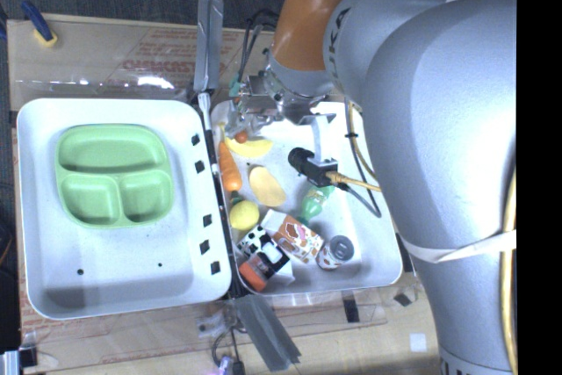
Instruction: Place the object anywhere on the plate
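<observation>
1. Orange carrot [229, 169], lemon [245, 214] and a small carton [299, 239] lie nearest us in the right bin [373, 263]
2. We see the green plate [112, 171] alone in the left bin [114, 290]
3. Farther back, the gripper [248, 111] hangs low over a banana [248, 147]; its state we cannot tell

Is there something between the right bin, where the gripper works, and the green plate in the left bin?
Only the raised bin walls where the two bins meet lie between. The green plate lies open, nothing on it. The gripper hangs over the right bin's cluttered far corner.
</observation>
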You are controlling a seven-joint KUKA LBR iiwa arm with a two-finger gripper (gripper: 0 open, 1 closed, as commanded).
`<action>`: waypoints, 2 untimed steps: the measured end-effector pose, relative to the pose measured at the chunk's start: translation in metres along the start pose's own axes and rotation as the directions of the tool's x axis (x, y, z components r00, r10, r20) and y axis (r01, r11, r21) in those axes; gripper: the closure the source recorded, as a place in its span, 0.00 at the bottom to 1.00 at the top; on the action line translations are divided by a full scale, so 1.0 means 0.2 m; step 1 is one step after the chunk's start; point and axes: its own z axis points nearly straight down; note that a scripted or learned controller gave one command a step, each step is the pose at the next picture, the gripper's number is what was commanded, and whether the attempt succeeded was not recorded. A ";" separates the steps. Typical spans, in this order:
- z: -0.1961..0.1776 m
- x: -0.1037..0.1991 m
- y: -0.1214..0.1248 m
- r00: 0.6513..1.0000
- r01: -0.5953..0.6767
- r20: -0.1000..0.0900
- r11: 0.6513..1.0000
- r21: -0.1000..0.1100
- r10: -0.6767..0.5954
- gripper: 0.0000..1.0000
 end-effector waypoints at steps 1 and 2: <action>-0.07 0.34 0.01 0.993 0.119 0.002 0.993 -0.003 -0.119 1.00; 0.20 0.78 0.04 0.977 0.213 0.002 0.977 0.001 -0.213 1.00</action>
